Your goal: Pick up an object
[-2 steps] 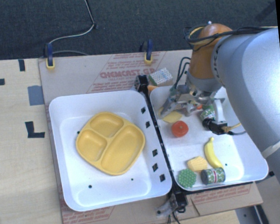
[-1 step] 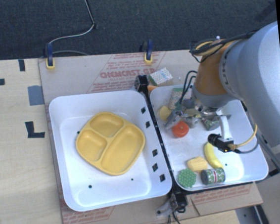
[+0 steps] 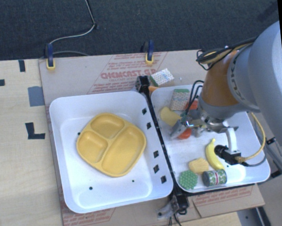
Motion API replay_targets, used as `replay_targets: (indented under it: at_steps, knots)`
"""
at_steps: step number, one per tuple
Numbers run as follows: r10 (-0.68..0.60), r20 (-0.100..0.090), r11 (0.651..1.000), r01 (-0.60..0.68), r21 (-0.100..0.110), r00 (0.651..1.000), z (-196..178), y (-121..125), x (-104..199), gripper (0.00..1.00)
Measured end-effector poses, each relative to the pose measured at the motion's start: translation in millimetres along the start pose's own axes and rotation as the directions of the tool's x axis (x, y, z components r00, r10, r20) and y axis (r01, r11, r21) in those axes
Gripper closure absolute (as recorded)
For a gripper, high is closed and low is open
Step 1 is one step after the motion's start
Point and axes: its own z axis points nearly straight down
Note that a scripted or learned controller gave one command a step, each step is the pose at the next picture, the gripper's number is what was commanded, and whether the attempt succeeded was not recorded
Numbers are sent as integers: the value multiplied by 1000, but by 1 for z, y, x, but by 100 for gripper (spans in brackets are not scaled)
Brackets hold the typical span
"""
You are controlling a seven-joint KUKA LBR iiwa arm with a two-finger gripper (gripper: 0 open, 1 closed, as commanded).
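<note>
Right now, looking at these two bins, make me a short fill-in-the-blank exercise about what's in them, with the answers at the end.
1. The yellow divided plate lies in the ____ bin of the camera view.
2. The banana lies in the ____ bin of that view.
3. The plate has ____ compartments.
4. The gripper is over the ____ bin.

Missing words: left; right; three; right

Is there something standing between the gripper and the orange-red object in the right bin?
Nothing visible does. The gripper is low in the right bin, right beside the orange-red object. The yellow piece lies just above it, the banana farther off.
</note>
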Motion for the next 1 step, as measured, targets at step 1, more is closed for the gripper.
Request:
replay_targets:
  at_steps: [1]
  knots:
    - [-1,-1,1000,1,2,1000,1,39,3,0]
